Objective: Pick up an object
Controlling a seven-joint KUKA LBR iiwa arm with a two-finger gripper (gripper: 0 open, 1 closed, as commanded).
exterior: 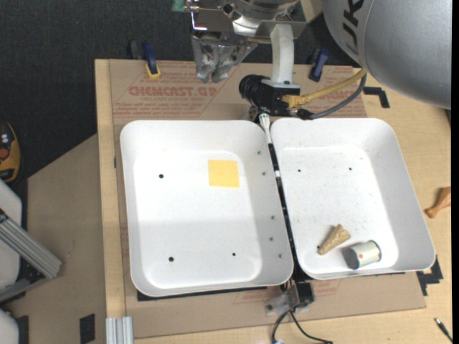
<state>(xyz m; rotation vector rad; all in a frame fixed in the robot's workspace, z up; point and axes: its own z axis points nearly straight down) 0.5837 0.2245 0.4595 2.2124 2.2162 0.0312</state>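
A flat yellow square (223, 173) lies in the left bin (130, 192), a little above its middle. In the right bin (410, 185), near the front edge, a tan wedge-shaped piece (333, 239) rests beside a small grey and white cylinder (361, 254); the two nearly touch. My gripper (217, 63) hangs high behind the left bin's far rim, over the cardboard backing, well away from all three objects. I see nothing carried under it.
Blue clamps (151, 59) (318, 63) hold the board at the back. A black fitting with a yellow cable (267, 93) sits behind the seam between the bins. A small tan object (438, 205) lies outside the right bin. The arm's grey body (401, 27) fills the upper right.
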